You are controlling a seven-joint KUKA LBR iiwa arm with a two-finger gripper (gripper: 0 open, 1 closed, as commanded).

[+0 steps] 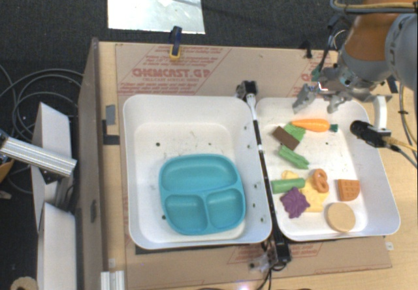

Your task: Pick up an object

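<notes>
My gripper (318, 102) hangs open over the far end of the right bin (375, 171), its two grey fingers spread apart with nothing between them. Just below it lies an orange carrot (311, 125) with a green tip. Nearer the bin's middle are a brown block (285, 138), a green pod (293, 157) and a second green piece (287, 185). Toward the front lie a purple grape bunch (295, 202), a yellow piece (317, 200), an orange pretzel (319, 180), an orange waffle square (347, 189) and a tan round cookie (341, 217).
The left bin (144, 119) holds a blue divided plate (201, 193). A black divider clip (247, 91) sits between the bins. The grey arm with its orange band (375, 21) comes in from the upper right; a black cable part (369, 132) overhangs the right bin's edge.
</notes>
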